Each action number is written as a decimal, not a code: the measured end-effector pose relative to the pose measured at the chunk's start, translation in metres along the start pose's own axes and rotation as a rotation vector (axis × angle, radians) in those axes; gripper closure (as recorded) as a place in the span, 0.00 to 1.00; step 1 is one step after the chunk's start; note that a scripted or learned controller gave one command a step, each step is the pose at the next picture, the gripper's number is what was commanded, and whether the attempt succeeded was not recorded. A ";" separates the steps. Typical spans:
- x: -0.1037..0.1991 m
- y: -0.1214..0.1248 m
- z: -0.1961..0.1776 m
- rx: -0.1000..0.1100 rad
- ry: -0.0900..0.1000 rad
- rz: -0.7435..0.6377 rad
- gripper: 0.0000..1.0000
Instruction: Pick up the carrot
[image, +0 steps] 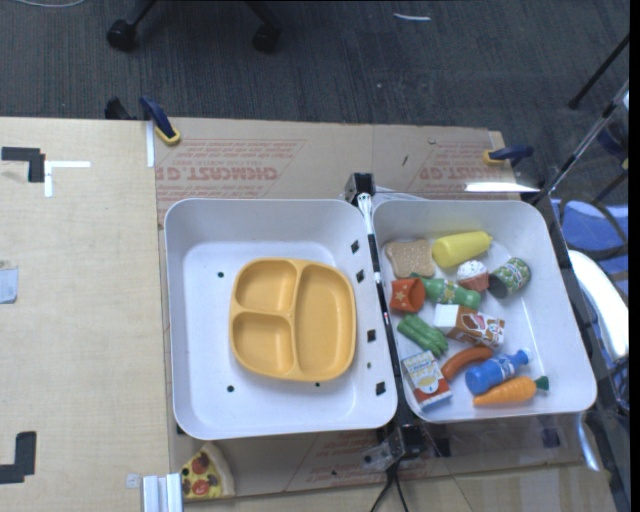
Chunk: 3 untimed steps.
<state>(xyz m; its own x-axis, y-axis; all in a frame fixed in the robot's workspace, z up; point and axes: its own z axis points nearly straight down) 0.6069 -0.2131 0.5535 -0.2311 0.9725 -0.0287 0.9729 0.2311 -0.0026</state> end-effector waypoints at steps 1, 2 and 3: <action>0.000 0.000 0.000 0.000 0.000 0.000 0.00; 0.000 0.002 -0.008 -0.001 -0.003 -0.003 1.00; 0.000 0.003 -0.008 -0.001 -0.003 -0.003 0.00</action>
